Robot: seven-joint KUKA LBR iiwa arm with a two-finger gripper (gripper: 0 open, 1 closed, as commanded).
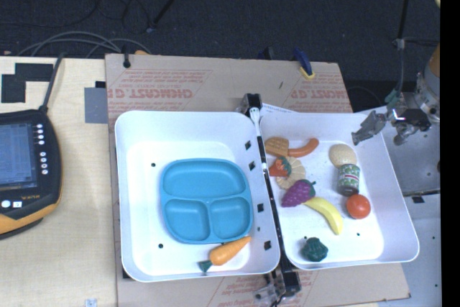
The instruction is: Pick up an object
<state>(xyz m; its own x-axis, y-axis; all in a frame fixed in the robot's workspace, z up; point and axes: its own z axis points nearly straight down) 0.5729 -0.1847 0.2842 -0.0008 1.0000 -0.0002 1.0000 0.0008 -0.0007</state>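
Gripper (388, 124) hovers over the right bin's (399, 216) far right corner; we see its fingers spread, grasping nothing. Largest, the blue tray (205, 201) fills the left bin's (136, 154) middle, a carrot (228, 252) at its near edge. Banana (325, 213), tomato (358, 206) and grapes (297, 193) cluster mid right bin.

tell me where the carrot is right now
The carrot lies in the left bin, at its near right corner, just below the blue divided tray.

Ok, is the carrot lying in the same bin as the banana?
No, the carrot lies in the left bin beside the blue tray, while the banana lies in the right bin.
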